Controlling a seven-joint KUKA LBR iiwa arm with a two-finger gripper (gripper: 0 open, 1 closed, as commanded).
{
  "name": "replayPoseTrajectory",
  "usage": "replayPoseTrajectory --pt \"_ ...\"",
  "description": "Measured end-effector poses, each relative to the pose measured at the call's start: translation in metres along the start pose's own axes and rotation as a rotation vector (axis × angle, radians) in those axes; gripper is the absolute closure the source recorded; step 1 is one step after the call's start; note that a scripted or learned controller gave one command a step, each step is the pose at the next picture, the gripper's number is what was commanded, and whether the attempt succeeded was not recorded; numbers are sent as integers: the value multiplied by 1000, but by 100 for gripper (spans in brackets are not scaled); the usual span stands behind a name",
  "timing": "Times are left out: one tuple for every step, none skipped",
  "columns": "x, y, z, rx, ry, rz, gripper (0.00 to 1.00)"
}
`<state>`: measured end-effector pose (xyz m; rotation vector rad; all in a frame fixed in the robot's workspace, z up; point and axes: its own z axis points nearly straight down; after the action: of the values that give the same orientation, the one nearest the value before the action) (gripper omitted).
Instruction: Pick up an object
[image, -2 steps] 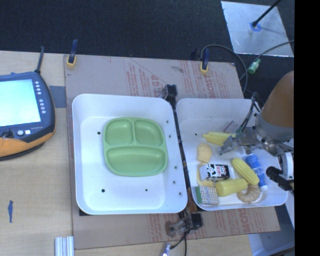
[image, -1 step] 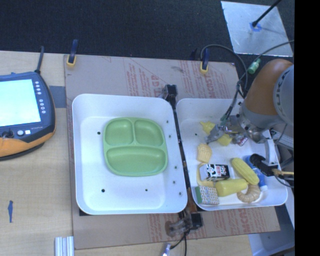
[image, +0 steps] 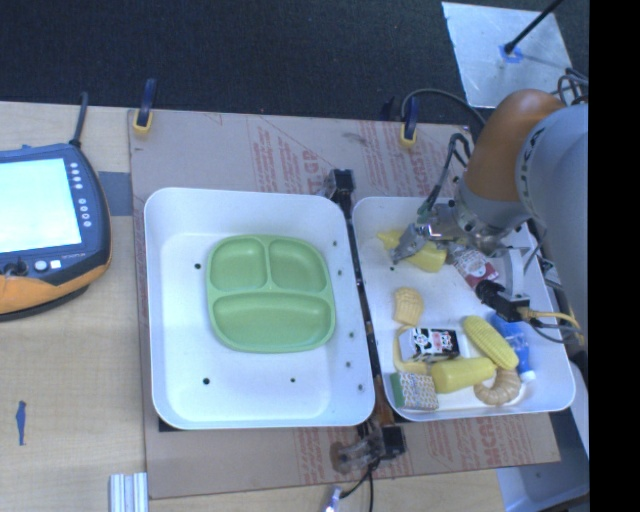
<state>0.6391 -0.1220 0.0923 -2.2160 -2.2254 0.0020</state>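
Hovering low in the right white plastic bin (image: 560, 400), claw (image: 415, 238) sits at a yellow block-shaped toy (image: 428, 259); we can't tell its state. Risk, we judge: it nudges the crowded toy aside, closing on nothing.

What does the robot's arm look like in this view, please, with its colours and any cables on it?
The arm is bulky and rounded, light grey, with a glossy orange band above the wrist. Black cables loop near it. Below the band, the gripper is a darker, metallic assembly; its fine details are too small to make out.
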Motion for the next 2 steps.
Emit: replayPoseTrajectory --pt "-5 -89 1 3 0 -1 0" --pt "-6 -89 -9 5 -2 -3 100"
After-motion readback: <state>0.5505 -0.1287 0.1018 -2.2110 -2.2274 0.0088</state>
